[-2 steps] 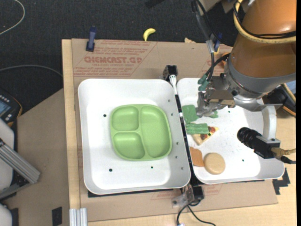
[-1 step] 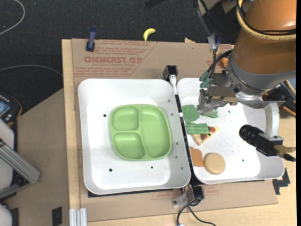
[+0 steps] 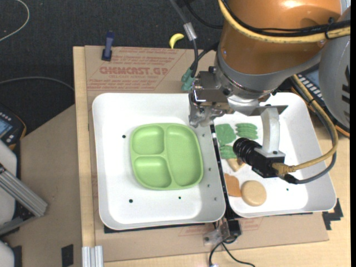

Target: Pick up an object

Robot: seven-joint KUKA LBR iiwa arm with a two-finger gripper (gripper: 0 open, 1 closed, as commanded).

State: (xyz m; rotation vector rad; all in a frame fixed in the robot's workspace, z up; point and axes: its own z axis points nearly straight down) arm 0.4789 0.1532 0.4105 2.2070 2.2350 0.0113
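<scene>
The right bin (image 3: pixel 311 166) holds several small things. Flat green pieces (image 3: pixel 225 133) lie at its left middle, another green piece (image 3: pixel 247 129) sits just to their right. Toward the front lie a tan round disc (image 3: pixel 254 193) and an orange-brown piece (image 3: pixel 232 186) beside it. A small tan bit (image 3: pixel 236 163) rests between the green pieces and the orange one. My gripper (image 3: pixel 199 115) hangs over the ridge between the two bins, at the back-left corner of the right bin, just left of the green pieces. Nothing shows in its grasp.
A green divided plate (image 3: pixel 166 156) lies in the middle of the left bin (image 3: pixel 111 121). The arm's wide orange band (image 3: pixel 278 21) hangs over the back of the right bin and hides part of it. A cardboard sheet (image 3: pixel 133 65) lies behind the bins.
</scene>
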